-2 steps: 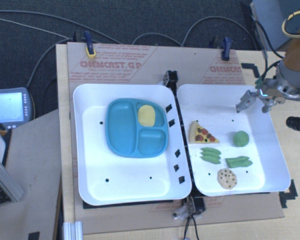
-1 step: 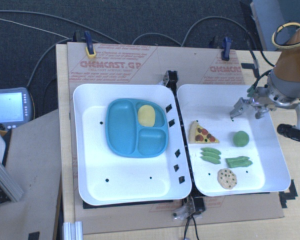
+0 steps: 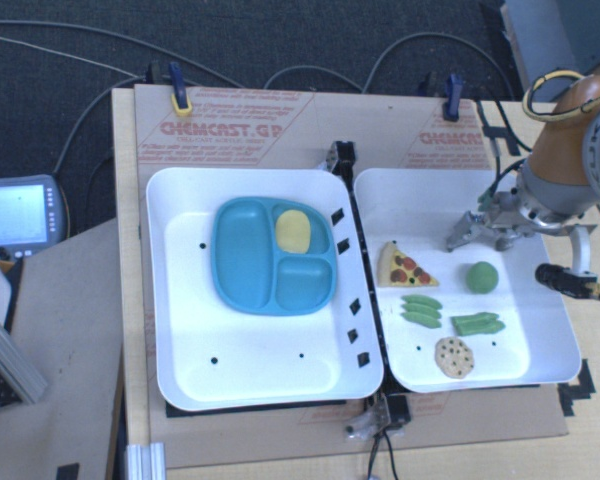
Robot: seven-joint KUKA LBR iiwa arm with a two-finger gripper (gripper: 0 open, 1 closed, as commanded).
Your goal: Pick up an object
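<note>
While the gripper (image 3: 477, 230) hangs low over the upper part of the right bin (image 3: 550, 353), its fingers look spread apart with nothing between them, so the reach seems the step in hand. The nearest candidate, a green ball (image 3: 482, 277), lies just below it, with a pizza slice (image 3: 405, 267) to the left. Next it likely needs centring over the ball, then descending and closing

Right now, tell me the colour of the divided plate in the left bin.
Light blue; the divided plate shows clearly in the camera view.
</note>
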